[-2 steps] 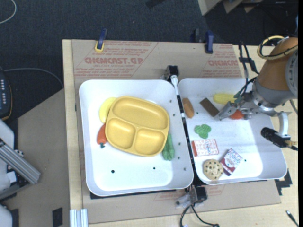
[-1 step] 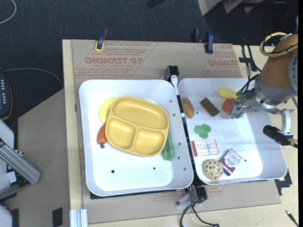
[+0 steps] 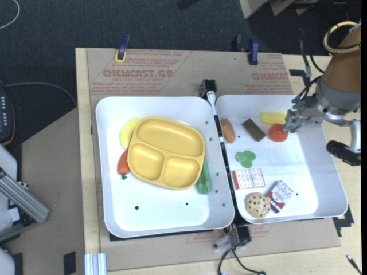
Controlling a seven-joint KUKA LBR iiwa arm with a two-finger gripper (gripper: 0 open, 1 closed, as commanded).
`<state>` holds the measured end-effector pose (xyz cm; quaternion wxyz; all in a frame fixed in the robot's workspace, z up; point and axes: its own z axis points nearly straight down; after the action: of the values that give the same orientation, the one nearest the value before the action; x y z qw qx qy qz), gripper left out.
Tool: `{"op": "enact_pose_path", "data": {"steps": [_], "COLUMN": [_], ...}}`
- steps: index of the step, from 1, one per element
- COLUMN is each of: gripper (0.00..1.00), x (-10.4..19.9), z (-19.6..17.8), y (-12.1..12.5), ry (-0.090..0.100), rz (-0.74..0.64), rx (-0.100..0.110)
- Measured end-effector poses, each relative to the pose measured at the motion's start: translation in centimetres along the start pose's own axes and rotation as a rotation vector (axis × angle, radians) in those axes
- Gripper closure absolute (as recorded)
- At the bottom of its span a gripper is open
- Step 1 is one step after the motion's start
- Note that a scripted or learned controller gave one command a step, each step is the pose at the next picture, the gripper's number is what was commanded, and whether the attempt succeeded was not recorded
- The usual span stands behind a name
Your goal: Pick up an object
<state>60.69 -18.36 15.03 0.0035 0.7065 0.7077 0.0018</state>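
Note:
My gripper (image 3: pixel 292 122) hangs over the back of the right bin (image 3: pixel 321 176), right next to a red tomato-like piece (image 3: pixel 278 133) and a yellow piece (image 3: pixel 272 117). Nothing shows between its fingers. Further left in that bin lie a brown block (image 3: pixel 253 129) and an orange bread-like piece (image 3: pixel 228 130). Nearer the front are a green leafy piece (image 3: pixel 246 158), a red-and-white packet (image 3: pixel 248 179), a cookie (image 3: pixel 257 205) and a small red wrapper (image 3: pixel 281 194).
The left bin (image 3: pixel 114 199) bears a yellow divided tray (image 3: pixel 166 152), with a yellow piece (image 3: pixel 128 132), a red-orange carrot-like piece (image 3: pixel 123 164) and a green piece (image 3: pixel 204 180) around it. Clamps sit at the bench's back edge.

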Motion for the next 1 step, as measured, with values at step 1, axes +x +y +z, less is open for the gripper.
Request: {"op": "enact_pose_path", "data": {"steps": [1], "gripper": [1.0], "x": [-0.91], "z": [-4.87], "y": [0.29], "ry": [-0.001], "rz": [0.001], "rx": [-0.001]}}
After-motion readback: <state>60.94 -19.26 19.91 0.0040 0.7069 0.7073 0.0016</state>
